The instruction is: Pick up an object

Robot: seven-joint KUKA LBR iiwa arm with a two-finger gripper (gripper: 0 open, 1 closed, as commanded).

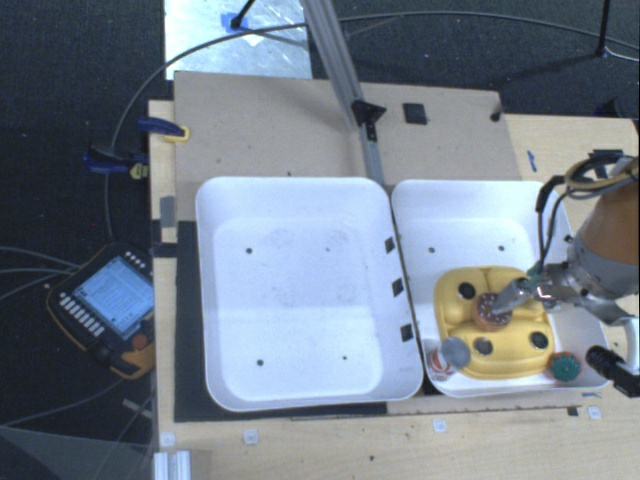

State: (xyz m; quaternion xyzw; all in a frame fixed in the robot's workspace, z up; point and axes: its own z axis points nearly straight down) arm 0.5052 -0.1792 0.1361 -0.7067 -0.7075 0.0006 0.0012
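The arm is reaching in from the right and its gripper is hanging low over the right bin, directly above the yellow tray — a moulded piece with dark holes that is lying in the bin's near half. A small brown round piece is sitting on the tray just under the tip. Whether the gripper is parted or closed cannot be told at this size, and nothing is visibly being held. A grey knob and a green ball are resting at the tray's near edge. The left bin is holding nothing of note. Judgement: the approach is looking nearly complete — the grasp and lift are not yet done.
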